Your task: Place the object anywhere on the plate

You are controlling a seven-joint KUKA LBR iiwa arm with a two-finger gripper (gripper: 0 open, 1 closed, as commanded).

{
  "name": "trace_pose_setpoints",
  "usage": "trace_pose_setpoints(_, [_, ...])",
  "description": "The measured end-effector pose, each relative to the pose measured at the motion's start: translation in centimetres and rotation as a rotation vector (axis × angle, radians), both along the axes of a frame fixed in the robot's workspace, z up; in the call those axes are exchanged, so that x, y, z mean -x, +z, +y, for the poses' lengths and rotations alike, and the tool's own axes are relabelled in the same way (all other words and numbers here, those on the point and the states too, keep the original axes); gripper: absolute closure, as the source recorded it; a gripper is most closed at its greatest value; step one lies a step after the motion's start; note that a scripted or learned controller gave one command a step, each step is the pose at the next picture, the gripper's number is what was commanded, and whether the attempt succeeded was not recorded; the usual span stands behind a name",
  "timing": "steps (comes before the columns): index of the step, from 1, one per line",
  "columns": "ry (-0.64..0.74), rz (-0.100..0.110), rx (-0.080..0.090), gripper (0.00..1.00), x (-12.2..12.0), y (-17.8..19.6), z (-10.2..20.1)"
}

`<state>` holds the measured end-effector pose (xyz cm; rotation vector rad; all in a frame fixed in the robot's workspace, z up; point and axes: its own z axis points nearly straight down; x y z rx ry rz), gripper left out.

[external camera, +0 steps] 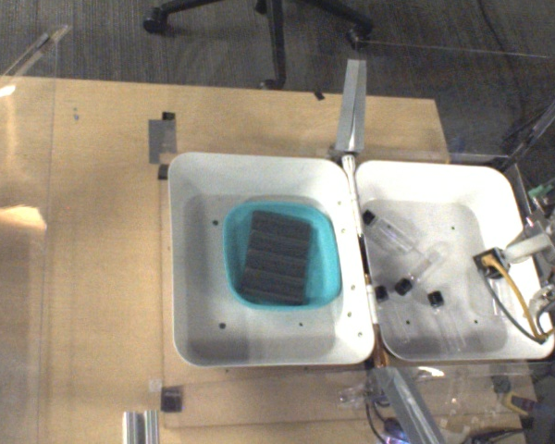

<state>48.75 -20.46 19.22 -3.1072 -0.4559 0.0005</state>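
A dark grey ridged block (277,257) lies flat on the teal plate (327,265), which sits in the middle of the left bin (192,248). The block rests wholly inside the plate's rim, slightly tilted. My gripper (525,248) is at the right edge of the right bin (444,178), far from the plate and block. Nothing shows held at it.
In the right bin lie clear plastic tubes (400,236) and three small black pieces (402,286) near its front left. A metal post (351,109) stands behind the seam between the bins. Office chair legs (273,12) are on the floor beyond the bench.
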Motion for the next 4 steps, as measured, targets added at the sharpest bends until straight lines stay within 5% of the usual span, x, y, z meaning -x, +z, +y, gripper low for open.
trace_pose_setpoints(1, [-0.074,-0.008,0.004,0.0,-0.2,10.5,-0.1])
trace_pose_setpoints(2, [-0.072,-0.016,0.009,0.0,-4.1,24.5,-0.1])
trace_pose_setpoints(3, [-0.052,-0.001,0.0,0.0,0.0,2.4,6.2])
trace_pose_setpoints(4, [-0.04,-0.016,0.007,0.0,-0.2,22.4,4.2])
